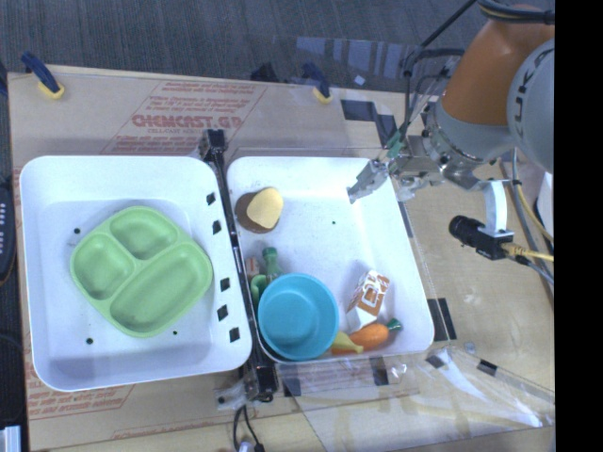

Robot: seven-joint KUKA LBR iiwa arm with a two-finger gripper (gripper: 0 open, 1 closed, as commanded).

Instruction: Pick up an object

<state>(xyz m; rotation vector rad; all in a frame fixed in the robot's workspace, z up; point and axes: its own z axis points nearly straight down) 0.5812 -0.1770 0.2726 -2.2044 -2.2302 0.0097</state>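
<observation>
The right bin (330,205) holds several objects. A yellow and brown rounded item (261,208) lies at its far left. A blue bowl (298,315) sits near the front, with a small green item (270,262) just behind it. A white and orange packet (370,295) and an orange carrot (369,335) lie at the front right. My gripper (386,182) hangs above the bin's far right corner, open, with nothing between its fingers (364,183). It is well apart from every object.
The left bin (57,196) carries a green divided plate (141,269). A black divider (226,243) runs between the two bins. The arm's orange band (490,55) and cables (490,238) crowd the right side, past the bin wall.
</observation>
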